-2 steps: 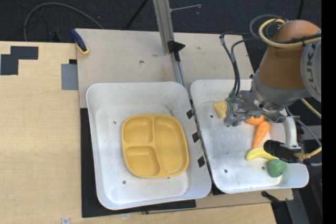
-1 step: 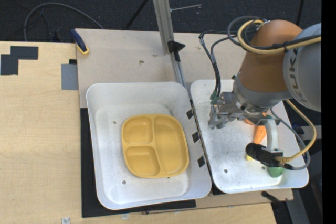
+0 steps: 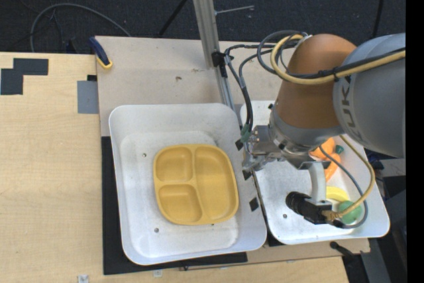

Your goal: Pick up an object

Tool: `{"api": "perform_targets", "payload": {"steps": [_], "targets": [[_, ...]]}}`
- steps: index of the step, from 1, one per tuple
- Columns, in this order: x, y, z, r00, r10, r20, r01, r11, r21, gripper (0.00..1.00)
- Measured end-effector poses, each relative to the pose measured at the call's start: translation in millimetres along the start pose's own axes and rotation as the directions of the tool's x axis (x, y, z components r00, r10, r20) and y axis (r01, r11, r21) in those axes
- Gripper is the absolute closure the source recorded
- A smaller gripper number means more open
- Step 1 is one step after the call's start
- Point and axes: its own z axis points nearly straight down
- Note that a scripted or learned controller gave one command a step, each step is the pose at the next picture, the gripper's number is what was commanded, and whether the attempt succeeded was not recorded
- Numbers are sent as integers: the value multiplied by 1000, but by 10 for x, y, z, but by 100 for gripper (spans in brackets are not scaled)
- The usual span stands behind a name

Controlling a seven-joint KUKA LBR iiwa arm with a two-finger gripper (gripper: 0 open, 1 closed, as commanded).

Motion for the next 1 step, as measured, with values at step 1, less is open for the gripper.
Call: {"api": "perform_targets", "payload": {"steps": [1], "targets": [[425, -2, 60, 1000, 0, 1, 0, 1000, 0, 100]]}}
